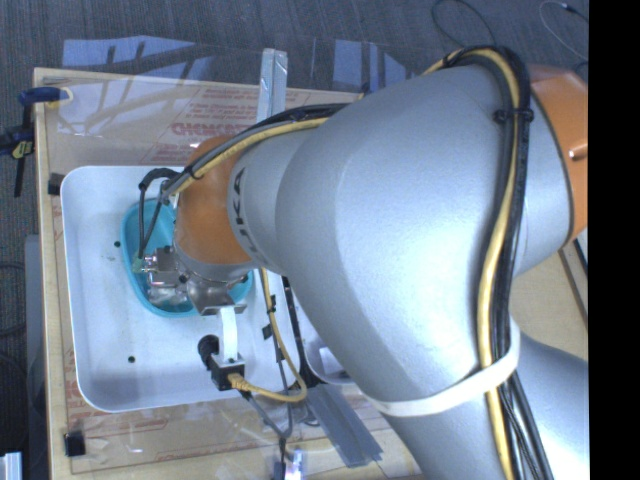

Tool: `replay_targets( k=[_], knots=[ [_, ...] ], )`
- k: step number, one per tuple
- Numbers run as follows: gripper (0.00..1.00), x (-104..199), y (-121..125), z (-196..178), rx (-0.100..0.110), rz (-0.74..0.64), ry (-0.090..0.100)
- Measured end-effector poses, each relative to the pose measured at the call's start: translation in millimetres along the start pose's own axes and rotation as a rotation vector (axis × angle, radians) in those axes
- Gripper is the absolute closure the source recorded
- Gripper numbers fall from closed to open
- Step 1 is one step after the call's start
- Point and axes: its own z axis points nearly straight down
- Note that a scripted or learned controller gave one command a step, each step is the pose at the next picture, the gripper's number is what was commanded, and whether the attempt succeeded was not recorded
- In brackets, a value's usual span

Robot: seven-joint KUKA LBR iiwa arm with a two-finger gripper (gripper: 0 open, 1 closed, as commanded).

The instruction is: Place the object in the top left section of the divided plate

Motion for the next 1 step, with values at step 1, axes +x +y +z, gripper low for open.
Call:
replay_targets(
  k=[1],
  knots=[
    [0.00, 29.9, -56.0, -58.4, -0.001, 0.194, 0.000]
  ],
)
